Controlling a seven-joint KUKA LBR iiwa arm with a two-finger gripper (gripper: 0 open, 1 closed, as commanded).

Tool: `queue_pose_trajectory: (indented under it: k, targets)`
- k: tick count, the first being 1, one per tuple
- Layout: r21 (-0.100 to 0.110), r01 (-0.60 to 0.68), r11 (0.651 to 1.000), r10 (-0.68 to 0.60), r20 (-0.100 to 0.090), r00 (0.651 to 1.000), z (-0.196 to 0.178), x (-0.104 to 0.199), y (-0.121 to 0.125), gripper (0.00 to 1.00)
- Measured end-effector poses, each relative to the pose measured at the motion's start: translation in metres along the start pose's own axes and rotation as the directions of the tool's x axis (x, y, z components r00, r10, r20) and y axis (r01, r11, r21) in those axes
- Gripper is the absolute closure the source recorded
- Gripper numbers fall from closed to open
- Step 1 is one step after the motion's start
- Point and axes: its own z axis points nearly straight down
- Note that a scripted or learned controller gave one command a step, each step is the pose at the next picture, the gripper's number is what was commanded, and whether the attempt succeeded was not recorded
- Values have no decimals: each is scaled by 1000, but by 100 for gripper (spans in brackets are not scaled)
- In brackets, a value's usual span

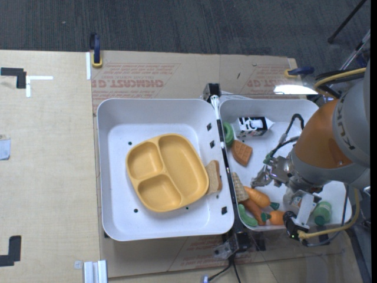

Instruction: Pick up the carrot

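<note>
The left bin (112,175) holds a yellow divided plate (166,173) with a tan slice of bread (214,177) leaning at the plate's right edge. In the right bin (277,102) lie a black-and-white carton (253,124), an orange-brown wedge (241,152) and, near the front wall, the carrot (257,196). The arm (330,140) reaches in from the right and bends down over this bin, its gripper (272,175) hanging just above and beside the carrot, though whether its pincer is apart or together cannot be told.

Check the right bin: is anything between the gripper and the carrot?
Nothing visible. The gripper hangs just above the carrot, which lies uncovered on top of the pile, with a waffle piece touching its left end.
</note>
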Motion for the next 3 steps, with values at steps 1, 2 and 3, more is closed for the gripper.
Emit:
queue_pose_trajectory:
  k: [1,2,3]
  targets:
    - [-7,378,926,-378,5,926,-1,-8,5,0]
    - [1,619,786,-619,2,786,0,-32,14,0]
    - [0,764,646,-764,5,646,-162,-43,21,0]
